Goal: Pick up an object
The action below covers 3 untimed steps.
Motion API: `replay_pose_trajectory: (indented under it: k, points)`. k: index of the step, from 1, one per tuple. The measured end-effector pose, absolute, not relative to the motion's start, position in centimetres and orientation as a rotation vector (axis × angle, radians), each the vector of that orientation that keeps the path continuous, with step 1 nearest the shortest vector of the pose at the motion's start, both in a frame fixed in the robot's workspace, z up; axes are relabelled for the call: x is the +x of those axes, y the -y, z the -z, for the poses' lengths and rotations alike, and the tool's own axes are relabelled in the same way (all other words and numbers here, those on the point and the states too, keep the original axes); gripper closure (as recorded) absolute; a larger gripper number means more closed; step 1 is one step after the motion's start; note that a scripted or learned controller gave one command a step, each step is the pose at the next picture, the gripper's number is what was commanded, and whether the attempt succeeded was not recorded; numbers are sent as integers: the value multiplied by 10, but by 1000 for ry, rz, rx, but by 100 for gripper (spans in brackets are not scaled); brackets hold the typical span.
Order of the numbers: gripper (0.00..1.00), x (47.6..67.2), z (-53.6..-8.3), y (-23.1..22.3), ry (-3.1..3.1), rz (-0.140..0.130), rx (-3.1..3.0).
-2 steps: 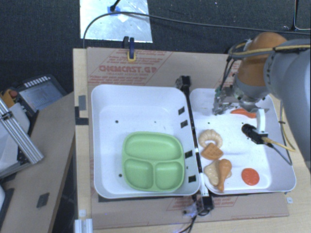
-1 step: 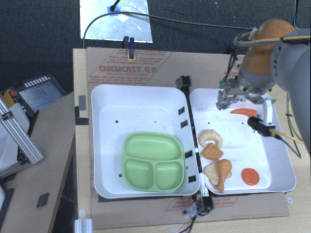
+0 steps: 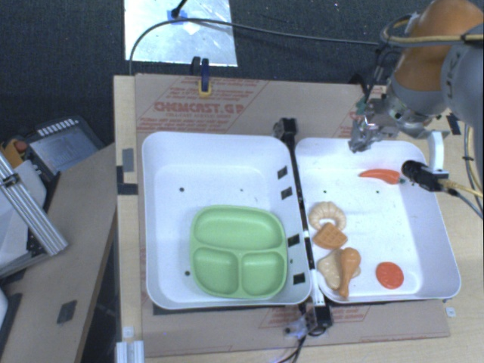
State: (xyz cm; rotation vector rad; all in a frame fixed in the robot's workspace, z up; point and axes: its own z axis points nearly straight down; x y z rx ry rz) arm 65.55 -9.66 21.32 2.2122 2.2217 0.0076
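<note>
Pincer [image 3: 364, 138] just above-left of orange pepper [image 3: 380, 175].

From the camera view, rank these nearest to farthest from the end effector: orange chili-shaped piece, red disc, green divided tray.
Measured from the end effector, above the right bin's far edge:
1. Orange chili-shaped piece, right bin, just below it and a little right.
2. Red disc, right bin, near corner.
3. Green divided tray, left bin, across the divider.
</note>
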Motion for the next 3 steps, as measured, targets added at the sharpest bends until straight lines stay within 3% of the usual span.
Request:
replay_pose_trajectory:
  k: [1, 3]
  points:
    - [100, 657, -259, 102, -2223, -7, 2212]
    - [100, 612, -256, 14, -2232, -2, 2213]
